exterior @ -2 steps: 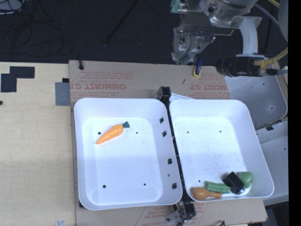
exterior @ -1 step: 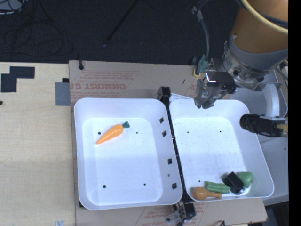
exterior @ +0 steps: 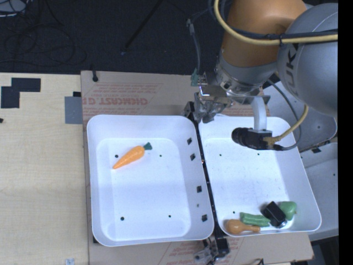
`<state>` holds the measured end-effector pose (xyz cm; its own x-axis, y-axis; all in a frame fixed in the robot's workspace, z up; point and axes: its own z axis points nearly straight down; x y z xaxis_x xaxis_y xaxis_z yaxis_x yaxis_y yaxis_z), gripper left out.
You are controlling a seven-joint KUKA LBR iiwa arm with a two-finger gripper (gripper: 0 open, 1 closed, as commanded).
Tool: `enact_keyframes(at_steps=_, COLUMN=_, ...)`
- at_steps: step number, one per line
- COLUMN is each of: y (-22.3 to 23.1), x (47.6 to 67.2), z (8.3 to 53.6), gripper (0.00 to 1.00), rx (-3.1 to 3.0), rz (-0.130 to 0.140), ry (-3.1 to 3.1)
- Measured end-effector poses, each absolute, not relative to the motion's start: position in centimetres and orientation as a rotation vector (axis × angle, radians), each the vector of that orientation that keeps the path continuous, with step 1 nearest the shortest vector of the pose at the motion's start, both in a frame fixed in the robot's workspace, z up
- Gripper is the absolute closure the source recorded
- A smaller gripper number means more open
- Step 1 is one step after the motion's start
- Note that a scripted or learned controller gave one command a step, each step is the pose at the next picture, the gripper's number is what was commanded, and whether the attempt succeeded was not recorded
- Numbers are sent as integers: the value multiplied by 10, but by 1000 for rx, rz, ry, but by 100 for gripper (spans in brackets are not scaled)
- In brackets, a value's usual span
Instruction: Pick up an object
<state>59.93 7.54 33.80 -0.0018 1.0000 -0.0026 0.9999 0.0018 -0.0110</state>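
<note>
The grey arm's gripper (exterior: 208, 110) hangs over the far end of the seam between the bins; I can't tell its state. The orange plastic carrot (exterior: 131, 155) lies well left, in the left white bin (exterior: 105, 127), untouched

Grey arm (exterior: 314, 54), broad orange band (exterior: 259, 15), yellow and black cables, metal pincer (exterior: 212, 106)

Orange carrot (exterior: 130, 156) (green top) — white bins (exterior: 105, 131); green, black, tan pieces (exterior: 265, 218) — orange-banded grey arm (exterior: 276, 32)
</note>
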Motion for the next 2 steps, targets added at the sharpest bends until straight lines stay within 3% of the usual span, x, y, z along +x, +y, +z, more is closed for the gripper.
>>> enact_keyframes(at_steps=1, y=18, x=601, z=304, gripper=100, rx=-2224, rz=12, ry=-2214)
enact_keyframes(at_steps=2, y=52, x=620, z=417, gripper=100, rx=-2222, rz=-13, ry=-2230)
